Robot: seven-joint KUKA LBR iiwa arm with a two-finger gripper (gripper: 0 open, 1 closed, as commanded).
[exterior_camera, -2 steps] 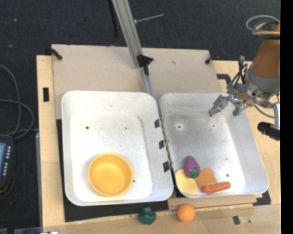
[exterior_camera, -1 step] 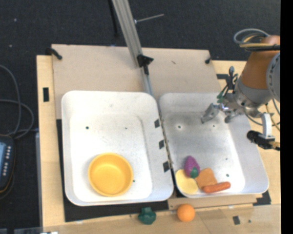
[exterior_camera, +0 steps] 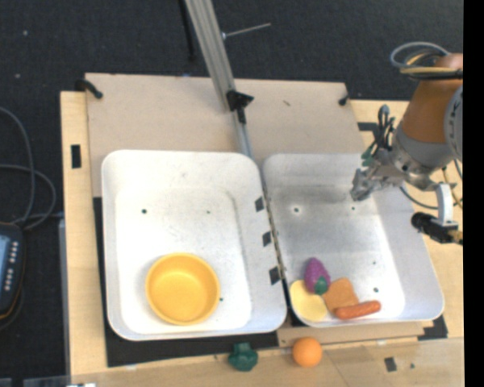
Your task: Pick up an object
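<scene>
Gripper [exterior_camera: 363,185] hangs over the right bin's [exterior_camera: 403,240] upper part; finger state cannot be told. The carrot [exterior_camera: 358,310] lies at the bin's near edge, well apart, long axis across the view.

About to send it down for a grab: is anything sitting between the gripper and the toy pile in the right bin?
Nothing visible. The gripper hangs over the right bin's far side; only bare bin floor lies between it and the pile at the near edge.
</scene>
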